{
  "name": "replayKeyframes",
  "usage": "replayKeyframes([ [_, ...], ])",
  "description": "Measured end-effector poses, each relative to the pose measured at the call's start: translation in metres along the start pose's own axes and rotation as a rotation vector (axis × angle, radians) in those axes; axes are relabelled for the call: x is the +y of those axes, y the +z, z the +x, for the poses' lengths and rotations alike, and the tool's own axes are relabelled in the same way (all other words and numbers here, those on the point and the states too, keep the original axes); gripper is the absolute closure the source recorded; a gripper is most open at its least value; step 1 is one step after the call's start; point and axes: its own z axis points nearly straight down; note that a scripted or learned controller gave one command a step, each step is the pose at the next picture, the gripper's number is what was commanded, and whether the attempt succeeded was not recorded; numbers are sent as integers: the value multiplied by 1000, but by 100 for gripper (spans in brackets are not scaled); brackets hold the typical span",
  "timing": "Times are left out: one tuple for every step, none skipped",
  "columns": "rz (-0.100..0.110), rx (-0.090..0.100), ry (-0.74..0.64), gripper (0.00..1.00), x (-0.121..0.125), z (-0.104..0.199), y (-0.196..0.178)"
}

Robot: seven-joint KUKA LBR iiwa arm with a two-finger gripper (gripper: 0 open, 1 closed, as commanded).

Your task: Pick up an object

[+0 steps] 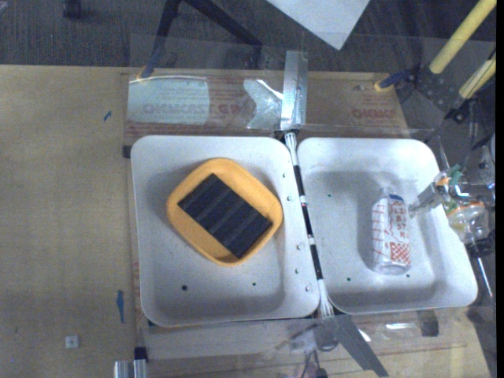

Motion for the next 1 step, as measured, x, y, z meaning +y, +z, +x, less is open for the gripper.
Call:
replayKeyframes([
  [-4, -2, 38, 0, 4, 34, 108],
])
